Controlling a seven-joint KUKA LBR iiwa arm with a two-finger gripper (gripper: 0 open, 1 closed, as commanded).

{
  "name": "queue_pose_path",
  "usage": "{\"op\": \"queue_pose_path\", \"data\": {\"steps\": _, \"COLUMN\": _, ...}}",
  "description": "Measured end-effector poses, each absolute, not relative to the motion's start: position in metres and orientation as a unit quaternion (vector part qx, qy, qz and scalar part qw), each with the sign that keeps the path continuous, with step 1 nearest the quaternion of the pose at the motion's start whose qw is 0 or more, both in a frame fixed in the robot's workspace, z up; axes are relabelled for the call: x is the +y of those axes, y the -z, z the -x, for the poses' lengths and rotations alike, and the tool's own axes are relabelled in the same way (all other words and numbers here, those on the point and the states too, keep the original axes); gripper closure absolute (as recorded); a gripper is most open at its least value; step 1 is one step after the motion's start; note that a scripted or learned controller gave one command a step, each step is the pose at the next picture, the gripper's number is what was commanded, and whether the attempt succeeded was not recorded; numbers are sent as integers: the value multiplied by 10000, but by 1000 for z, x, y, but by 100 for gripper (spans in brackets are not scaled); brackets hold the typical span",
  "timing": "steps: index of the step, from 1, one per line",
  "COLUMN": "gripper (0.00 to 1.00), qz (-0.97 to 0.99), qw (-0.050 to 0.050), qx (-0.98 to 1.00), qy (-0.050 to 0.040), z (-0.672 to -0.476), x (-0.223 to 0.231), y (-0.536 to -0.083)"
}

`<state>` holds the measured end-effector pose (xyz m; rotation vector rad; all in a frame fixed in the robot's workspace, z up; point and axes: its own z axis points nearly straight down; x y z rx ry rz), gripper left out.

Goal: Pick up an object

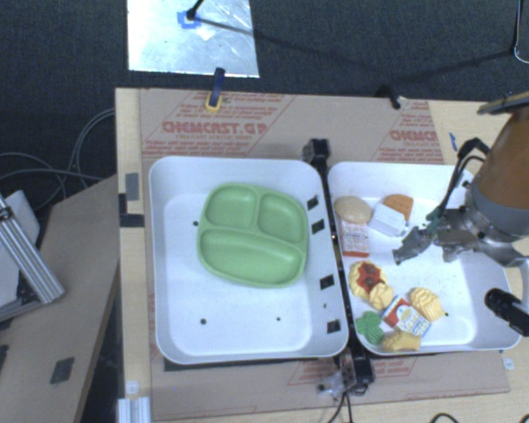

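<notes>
Two white bins sit side by side; the left bin (172,263) holds a green tray (251,234). Gripper (406,252) hovers over the right bin (476,324) (toy food (397,311) nearby), fingers apart, clamping nothing.

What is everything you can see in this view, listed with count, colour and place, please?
Bins: two, white, side by side on the bench.
Divided plate: one, green, in the left bin.
Toy food items: a pile, about eight, mostly yellow, red, tan and green, along the right bin's left side.
Cardboard sheet: one, brown, beneath the bins.
Foil sheet: one, silver, on the floor above.
Arm: one, grey and orange, from the right.
Gripper: one, grey, over the right bin.
</notes>
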<state>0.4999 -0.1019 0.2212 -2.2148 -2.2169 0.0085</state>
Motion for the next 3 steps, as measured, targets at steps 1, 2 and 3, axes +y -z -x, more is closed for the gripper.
{"op": "queue_pose_path", "data": {"steps": 1, "gripper": 0, "qz": 7059, "qw": -4, "qx": -7083, "qy": 5, "z": -502, "x": -102, "y": -226}}
{"op": "queue_pose_path", "data": {"steps": 2, "gripper": 0, "qz": 7069, "qw": 14, "qx": -7074, "qy": -9, "z": -508, "x": -109, "y": -175}}
{"op": "queue_pose_path", "data": {"steps": 3, "gripper": 0, "qz": 7069, "qw": 22, "qx": -7073, "qy": -11, "z": -499, "x": -107, "y": -117}}
